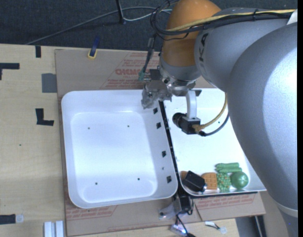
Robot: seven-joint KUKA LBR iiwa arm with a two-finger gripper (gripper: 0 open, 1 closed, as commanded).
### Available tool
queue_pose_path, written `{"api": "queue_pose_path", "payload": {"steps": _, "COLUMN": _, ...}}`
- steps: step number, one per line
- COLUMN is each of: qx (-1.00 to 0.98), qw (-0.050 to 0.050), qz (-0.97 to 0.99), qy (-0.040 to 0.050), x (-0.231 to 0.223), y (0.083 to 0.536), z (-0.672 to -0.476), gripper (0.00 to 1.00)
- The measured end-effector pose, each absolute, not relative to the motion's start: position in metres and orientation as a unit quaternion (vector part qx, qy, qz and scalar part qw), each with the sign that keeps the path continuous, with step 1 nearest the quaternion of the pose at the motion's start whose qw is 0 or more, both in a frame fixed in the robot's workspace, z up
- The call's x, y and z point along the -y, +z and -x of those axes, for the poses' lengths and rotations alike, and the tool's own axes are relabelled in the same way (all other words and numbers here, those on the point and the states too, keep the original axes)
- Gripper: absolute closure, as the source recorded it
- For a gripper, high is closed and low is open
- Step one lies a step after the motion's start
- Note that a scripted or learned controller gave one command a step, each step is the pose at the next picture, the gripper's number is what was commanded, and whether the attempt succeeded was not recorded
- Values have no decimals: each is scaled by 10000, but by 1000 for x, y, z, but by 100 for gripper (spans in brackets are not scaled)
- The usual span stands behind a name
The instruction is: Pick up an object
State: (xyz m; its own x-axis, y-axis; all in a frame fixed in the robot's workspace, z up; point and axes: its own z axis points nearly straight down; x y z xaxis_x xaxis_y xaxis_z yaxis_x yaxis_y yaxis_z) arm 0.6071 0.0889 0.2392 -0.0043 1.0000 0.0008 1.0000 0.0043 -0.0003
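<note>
Several small objects [215, 179] huddled in right bin's [210, 147] near corner, arm [250, 58] hid that bin's far side, gripper [152, 95] state unreadable.

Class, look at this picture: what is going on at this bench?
A grey robot arm reaches in over two white bins. Its gripper hangs above the divide between them, near the far end. The toys, green, orange and black pieces, lie bunched in the right bin's near corner, away from the gripper. The left bin sits beside it. Nothing appears picked up yet.
</note>
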Motion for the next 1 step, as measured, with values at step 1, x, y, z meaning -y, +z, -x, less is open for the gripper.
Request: {"api": "queue_pose_path", "payload": {"steps": 1, "qx": 7073, "qw": 1, "qz": 7069, "qy": 4, "x": -87, "y": 239, "z": -607, "gripper": 0}}
